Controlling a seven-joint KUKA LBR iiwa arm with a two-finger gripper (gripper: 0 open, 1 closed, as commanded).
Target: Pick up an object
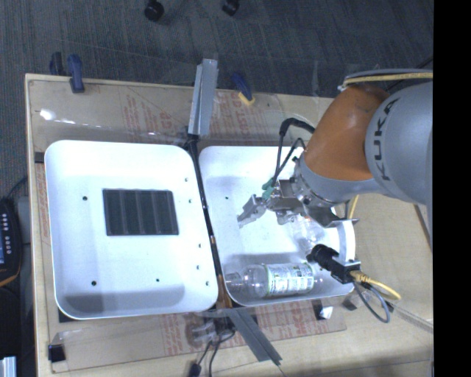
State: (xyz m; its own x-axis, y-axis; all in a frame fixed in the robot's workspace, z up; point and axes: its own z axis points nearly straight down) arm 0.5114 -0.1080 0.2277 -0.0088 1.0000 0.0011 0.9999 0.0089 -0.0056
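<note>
Your right bin (221, 173) has open floor up top; the bottle (274, 280) blocks its near wall, lying flat.

Dark grey carpet (110, 37) runs around the wooden bench (110, 110), and just beyond the bench's far edge sit two black caster wheels (154, 10). Blue clamps (74, 72) grip that far edge. Off the bench's left side, a dark device (7, 235) with small buttons.
</note>
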